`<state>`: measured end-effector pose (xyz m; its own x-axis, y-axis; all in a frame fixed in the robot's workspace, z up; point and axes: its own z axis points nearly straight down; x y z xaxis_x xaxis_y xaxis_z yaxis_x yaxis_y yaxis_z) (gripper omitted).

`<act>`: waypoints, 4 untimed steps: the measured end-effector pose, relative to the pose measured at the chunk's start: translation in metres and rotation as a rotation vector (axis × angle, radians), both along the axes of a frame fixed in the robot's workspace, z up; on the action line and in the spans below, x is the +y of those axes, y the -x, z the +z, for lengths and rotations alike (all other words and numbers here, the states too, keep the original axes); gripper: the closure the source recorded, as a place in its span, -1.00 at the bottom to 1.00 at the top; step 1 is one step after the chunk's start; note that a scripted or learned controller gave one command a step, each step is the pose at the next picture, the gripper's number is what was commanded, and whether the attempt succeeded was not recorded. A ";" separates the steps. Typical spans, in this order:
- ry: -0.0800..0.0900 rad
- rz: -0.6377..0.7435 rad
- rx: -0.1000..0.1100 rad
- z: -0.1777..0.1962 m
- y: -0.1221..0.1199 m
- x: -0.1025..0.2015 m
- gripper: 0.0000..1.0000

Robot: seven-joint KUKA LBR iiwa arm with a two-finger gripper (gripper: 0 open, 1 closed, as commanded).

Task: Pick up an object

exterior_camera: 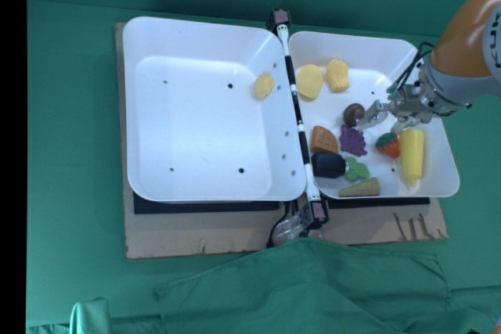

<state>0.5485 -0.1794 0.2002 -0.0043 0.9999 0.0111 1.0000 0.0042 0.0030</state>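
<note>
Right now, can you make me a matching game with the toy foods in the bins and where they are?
Things:
1. corn cob
2. lone yellow piece
3. purple grapes
4. cone

Places:
A. left bin, near the divider
B. right bin, front edge
C. right bin, far right side
D. right bin, middle

Pairs: 1-C, 2-A, 3-D, 4-B

Two shallow white bins side by side on a green-draped bench [70,129]. In the left bin [156,168], one small yellow toy piece [264,86] near its right wall. In the right bin [438,184], a crowd of toy foods: two yellow pieces [310,81], a brown waffle wedge [324,140], purple grapes [353,141], a dark aubergine [329,164], a yellow corn cob [412,155]. Grey arm with orange band [470,31] reaching in from the right, metal tool [381,116] low over the right bin, beside a brown round piece [354,114].
</note>
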 end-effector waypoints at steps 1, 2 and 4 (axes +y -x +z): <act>0.018 -0.004 -0.012 -0.015 -0.086 0.001 -1.00; 0.014 -0.009 -0.001 -0.011 -0.020 0.030 -1.00; 0.018 -0.009 -0.017 -0.014 -0.038 0.040 -1.00</act>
